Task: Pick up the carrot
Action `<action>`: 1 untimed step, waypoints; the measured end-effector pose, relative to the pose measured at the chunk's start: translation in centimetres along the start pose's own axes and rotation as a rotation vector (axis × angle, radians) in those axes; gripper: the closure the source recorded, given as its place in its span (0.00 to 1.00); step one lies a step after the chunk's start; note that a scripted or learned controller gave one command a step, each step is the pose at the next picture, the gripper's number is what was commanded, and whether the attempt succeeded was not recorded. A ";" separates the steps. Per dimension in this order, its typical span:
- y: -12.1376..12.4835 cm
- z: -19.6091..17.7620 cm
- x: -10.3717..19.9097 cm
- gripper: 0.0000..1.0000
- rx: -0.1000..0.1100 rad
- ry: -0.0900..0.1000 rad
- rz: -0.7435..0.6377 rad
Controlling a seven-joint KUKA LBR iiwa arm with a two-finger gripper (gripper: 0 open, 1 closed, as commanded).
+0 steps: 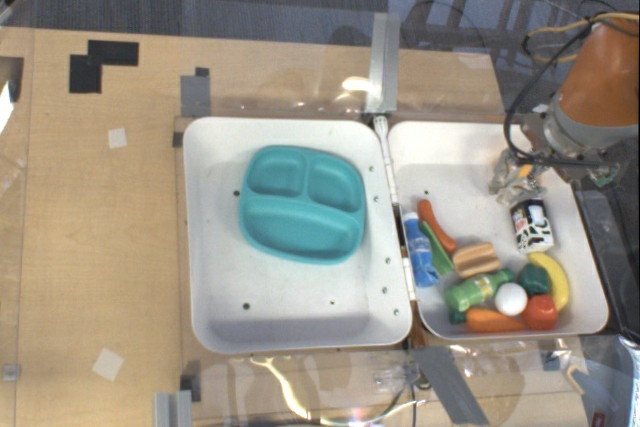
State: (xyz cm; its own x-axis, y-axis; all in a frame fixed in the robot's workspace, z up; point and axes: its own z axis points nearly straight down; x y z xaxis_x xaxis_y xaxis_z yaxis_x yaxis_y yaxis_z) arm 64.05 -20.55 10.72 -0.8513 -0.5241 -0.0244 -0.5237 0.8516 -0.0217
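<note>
The carrot [436, 223], a slim orange piece with a green part beside it, lies slanted in the right bin [450, 155] close to its left wall. My gripper [514, 177] hangs over the upper right part of that bin, up and to the right of the carrot and well apart from it. Nothing shows in its grasp. The grey arm with its orange band [600, 80] comes in from the right edge.
Near the carrot lie a blue tube [420, 253], a burger toy [476, 259], a green can [468, 295], a white ball [511, 298], a banana [553, 277], an orange piece [492, 320] and a black-and-white can [532, 225]. A teal divided plate [300, 203] sits in the left bin [215, 295].
</note>
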 end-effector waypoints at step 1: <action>-0.1 -1.3 -0.3 1.00 0.006 -0.008 -0.001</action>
State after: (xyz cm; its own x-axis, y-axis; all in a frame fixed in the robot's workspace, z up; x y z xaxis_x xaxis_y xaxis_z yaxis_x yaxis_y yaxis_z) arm 64.35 -20.46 12.05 -0.8507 -0.5247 -0.0328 -0.5240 0.8513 -0.0281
